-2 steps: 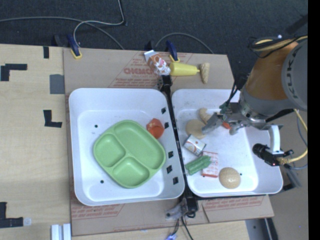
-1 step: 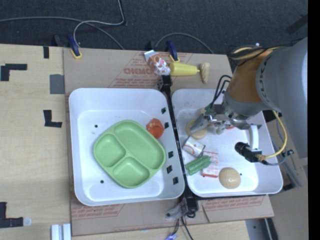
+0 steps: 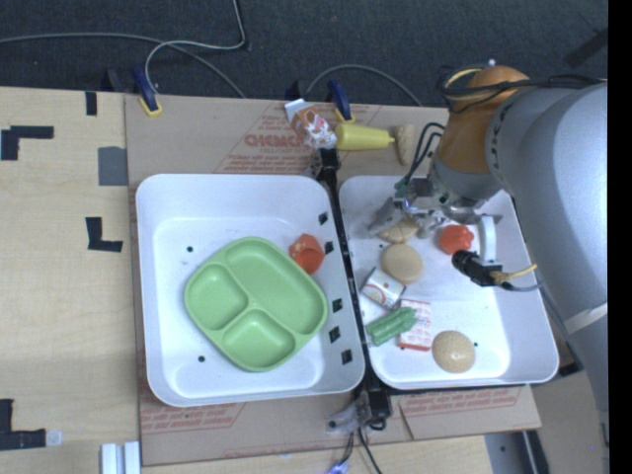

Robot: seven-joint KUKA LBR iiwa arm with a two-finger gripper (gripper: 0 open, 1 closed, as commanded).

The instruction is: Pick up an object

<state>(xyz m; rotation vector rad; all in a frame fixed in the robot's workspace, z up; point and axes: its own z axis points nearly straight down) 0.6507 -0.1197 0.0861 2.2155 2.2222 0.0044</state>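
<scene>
My gripper (image 3: 413,213) hangs low over the back of the right bin (image 3: 513,349), below the orange wrist band. It sits right above a small tan piece (image 3: 398,233). Beside it lie a red round object (image 3: 455,237) and a beige bun-like object (image 3: 402,263). Further forward are a white packet (image 3: 381,289), a green stick-shaped item (image 3: 392,324), a white-and-red packet (image 3: 417,330) and a tan ball (image 3: 453,351). Whether anything is held is hidden by the wrist.
The left bin (image 3: 163,294) holds a green divided plate (image 3: 255,303) and an orange-red object (image 3: 307,253) near the divider. Behind the bins lie a yellow toy (image 3: 361,137) and a snack wrapper (image 3: 311,122). The arm's grey body covers the right bin's right side.
</scene>
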